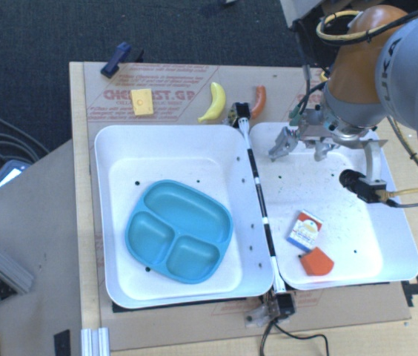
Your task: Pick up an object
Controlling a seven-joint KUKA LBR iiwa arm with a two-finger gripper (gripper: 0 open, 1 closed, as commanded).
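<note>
The hand hangs open and holds nothing above the right bin; the small box and orange block (possible targets) lie near its front, probably awaiting a grasp.

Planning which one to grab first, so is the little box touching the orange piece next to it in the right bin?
Cannot tell. In the camera view the small box sits just above the orange piece; their near edges meet or nearly meet.
</note>
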